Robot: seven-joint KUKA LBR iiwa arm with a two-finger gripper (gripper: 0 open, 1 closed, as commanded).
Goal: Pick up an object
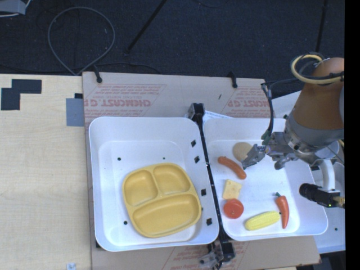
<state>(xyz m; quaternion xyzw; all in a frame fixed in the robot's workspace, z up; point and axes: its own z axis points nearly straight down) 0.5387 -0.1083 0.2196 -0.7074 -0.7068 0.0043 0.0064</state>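
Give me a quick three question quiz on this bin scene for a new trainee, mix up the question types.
1. True or false: the yellow divided plate lies in the right bin.
2. Which lies nearest the hand? A) corn cob B) tan round item C) tomato
3. Fill in: the carrot lies beside the ____.

Key: 1 false, it lies in the left bin; 2 B; 3 corn cob.

A yellow tray (161,199) sits in the left bin (107,151). The right bin (306,221) has a sausage (232,167), cheese (232,189), tomato (233,208), corn (262,220), carrot (283,211) and potato (242,149). The gripper (254,156) hangs near the potato.
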